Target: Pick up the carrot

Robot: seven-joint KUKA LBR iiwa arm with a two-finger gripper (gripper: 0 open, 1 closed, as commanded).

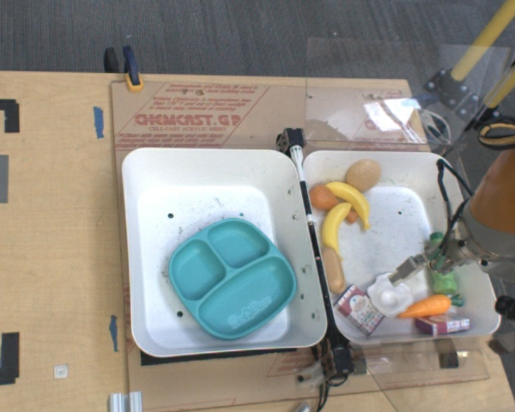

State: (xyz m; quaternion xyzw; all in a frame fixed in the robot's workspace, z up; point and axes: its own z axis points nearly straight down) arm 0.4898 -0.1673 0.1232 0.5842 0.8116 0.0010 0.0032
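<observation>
Lying flat, orange carrot [426,306], seemingly green-topped, below gripper [435,259].

The arm [498,209] reaches in from the right edge, its orange band uppermost and grey wrist below; the gripper [416,269] points down and leftward, low over the right bin, nothing visibly held.

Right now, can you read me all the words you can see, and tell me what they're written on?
"CHEMCAST", in big red letters, on the cardboard sheet behind the bins.
Smaller red lines above and below it: too blurred to read.
Embossed mark on the teal divided plate: too faint to read.
Print on the small carton and the purple packet: too small to read.
</observation>
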